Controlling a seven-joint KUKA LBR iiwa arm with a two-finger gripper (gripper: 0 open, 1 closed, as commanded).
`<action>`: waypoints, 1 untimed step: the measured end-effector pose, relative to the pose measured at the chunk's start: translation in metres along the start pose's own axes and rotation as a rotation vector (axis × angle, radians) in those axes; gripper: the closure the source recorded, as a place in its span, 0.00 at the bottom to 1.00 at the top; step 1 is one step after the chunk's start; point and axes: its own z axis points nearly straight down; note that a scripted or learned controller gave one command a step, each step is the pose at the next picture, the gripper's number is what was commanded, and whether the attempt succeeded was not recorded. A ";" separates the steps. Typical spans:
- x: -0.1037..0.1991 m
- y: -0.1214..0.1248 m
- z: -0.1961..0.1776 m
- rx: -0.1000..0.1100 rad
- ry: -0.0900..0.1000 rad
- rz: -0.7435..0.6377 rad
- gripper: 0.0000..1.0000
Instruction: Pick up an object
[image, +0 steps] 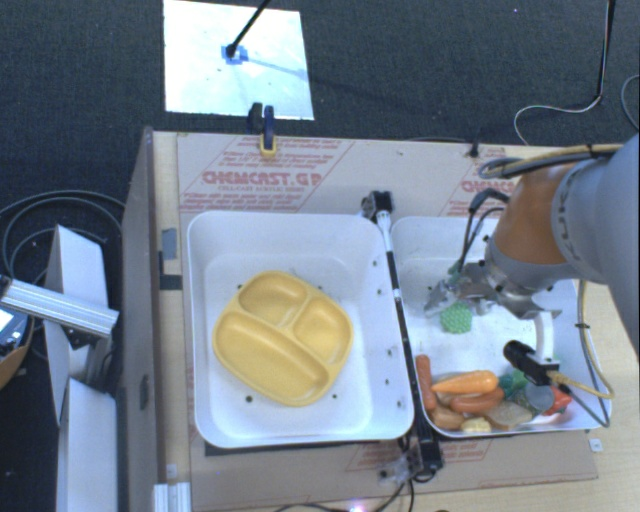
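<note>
Two shallow white bins sit side by side on a board printed with red lettering (262, 178), their inner rims almost touching along the middle. From the camera view, the left bin (198, 300) holds one thing, a yellow divided plate (283, 337), lying flat a little below the bin's centre with its three compartments facing up.

Reaching in from the right is the grey arm (595, 215), its orange band (525, 222) over the upper part of the right bin (425, 245). The gripper (462, 298) hangs low in that bin's left half. Whether it is open or shut I cannot tell from here, and I see nothing held in it.

Just below the gripper in the picture, close enough that they may be touching, is a green bumpy ball (457, 319) on the bin floor. It lies apart from everything else in the bin.

Down along the near wall of the right bin is a heap of toy food: an orange carrot (466, 383) lying crosswise, a reddish sausage (425, 378) standing lengthwise at its left end, a brown piece (478, 403) under the carrot, a small teal piece (515, 381) at its right end, and a grey lump (537, 398) beyond that. They are bunched together, touching or overlapping
</note>
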 end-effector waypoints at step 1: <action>0.000 0.000 -0.010 -0.001 0.000 -0.001 1.00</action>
